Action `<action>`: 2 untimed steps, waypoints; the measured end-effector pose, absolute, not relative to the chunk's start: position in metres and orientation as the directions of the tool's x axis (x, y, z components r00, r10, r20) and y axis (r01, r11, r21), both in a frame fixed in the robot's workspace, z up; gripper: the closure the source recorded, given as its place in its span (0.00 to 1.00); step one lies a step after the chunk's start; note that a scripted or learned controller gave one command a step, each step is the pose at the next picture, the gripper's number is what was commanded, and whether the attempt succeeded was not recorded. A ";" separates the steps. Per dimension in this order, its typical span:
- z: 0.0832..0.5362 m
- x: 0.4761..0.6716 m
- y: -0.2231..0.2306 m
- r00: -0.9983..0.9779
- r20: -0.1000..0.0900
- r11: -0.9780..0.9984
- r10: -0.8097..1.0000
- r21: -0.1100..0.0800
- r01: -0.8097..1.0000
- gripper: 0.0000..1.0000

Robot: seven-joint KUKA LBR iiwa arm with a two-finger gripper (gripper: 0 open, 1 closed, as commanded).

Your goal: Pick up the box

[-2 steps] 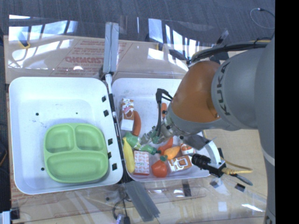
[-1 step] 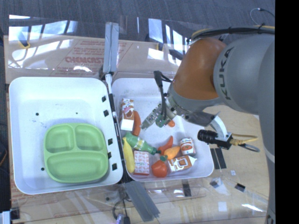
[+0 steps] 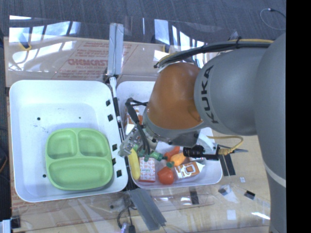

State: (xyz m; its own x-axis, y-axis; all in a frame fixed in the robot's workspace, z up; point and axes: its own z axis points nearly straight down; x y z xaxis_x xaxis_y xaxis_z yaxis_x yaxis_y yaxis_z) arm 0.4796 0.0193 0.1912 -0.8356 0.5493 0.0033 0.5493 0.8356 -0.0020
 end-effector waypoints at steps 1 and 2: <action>0.219 0.480 0.075 -0.914 -0.001 0.914 0.407 0.000 0.407 1.00; 0.246 0.494 0.177 -0.701 0.000 0.701 0.713 0.000 0.713 1.00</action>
